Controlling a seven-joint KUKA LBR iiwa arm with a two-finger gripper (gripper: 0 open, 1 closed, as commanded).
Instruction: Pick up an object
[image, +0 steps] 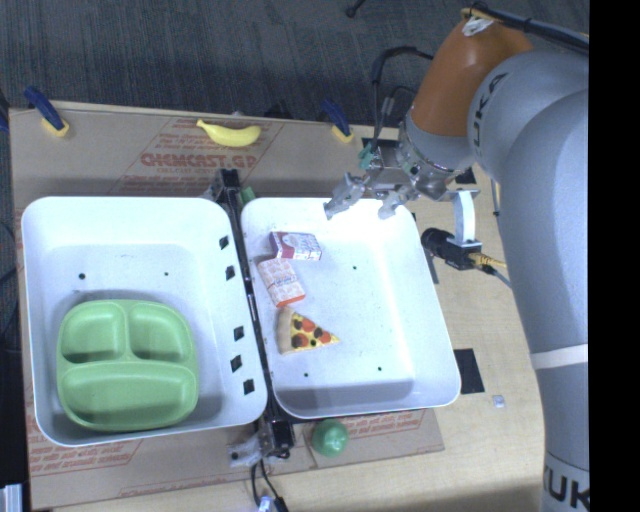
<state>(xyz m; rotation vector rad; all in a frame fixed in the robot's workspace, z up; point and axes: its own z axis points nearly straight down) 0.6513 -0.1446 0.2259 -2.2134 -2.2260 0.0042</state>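
Green ball (329, 437) nearest, on the cardboard sheet (395, 447) just outside the near rim of the right bin (420, 330). Green divided tray (126, 363) in the near half of the left bin (130, 225). Pizza-slice toy (305, 333) flat on the right bin's floor, near its left wall. Small red-and-white carton (282, 281) just beyond, then a second little box (296, 245) farther back, all three in a loose column down the left side and well apart from the jaws. Grey arm with orange band (455, 70) reaching in from the right; gripper (364, 200) poised over the far rim of the right bin, jaws spread apart, nothing between them. Yellow banana (229, 131) on the cardboard beyond the bins. Blue clamps (46, 110) at the far edge of the bench (500, 440).
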